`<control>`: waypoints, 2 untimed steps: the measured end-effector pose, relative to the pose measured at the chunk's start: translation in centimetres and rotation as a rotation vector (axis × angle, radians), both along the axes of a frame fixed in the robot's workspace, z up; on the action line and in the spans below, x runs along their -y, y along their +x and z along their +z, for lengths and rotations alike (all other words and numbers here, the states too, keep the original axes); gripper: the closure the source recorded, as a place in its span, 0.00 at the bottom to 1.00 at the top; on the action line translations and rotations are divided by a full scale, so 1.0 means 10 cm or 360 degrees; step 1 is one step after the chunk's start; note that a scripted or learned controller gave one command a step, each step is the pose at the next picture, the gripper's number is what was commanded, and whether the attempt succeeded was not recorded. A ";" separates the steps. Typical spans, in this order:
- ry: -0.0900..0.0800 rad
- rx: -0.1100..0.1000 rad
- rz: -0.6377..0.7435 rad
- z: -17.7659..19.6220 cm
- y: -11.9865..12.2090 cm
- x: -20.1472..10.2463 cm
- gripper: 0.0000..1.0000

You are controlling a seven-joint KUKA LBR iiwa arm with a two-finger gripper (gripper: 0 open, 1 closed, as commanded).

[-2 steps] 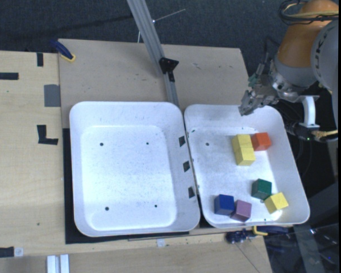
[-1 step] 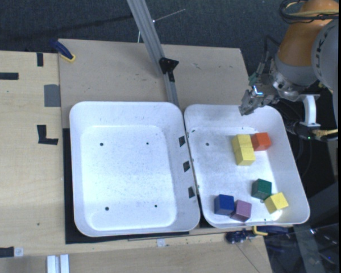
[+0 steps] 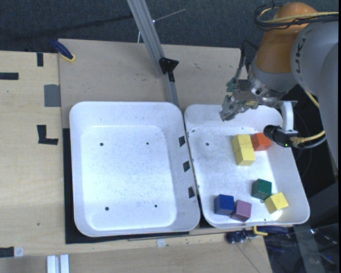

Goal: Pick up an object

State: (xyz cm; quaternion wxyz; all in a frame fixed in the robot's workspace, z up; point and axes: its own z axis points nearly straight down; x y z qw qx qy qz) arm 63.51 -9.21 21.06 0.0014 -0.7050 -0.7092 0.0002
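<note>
The gripper point(image 3: 230, 111), its grip impossible to make out, hangs over the right bin's point(image 3: 213, 164) far edge, and may close on nothing because the yellow block point(image 3: 243, 149) lies nearer the bin's middle.

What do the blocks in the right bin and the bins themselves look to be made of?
The blocks, such as the long yellow block and the blue block, look like painted wood or matte plastic: solid colours, crisp edges, no glare. Which of the two is unclear. The right bin and left bin look like thin moulded white plastic, with rounded corners, a faint sheen and dark speckling.
</note>
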 end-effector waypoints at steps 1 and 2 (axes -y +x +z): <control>0.0001 -0.0001 0.0001 -0.05 -0.21 -0.57 1.00; 0.0001 0.0000 0.0002 0.10 -0.43 -1.08 1.00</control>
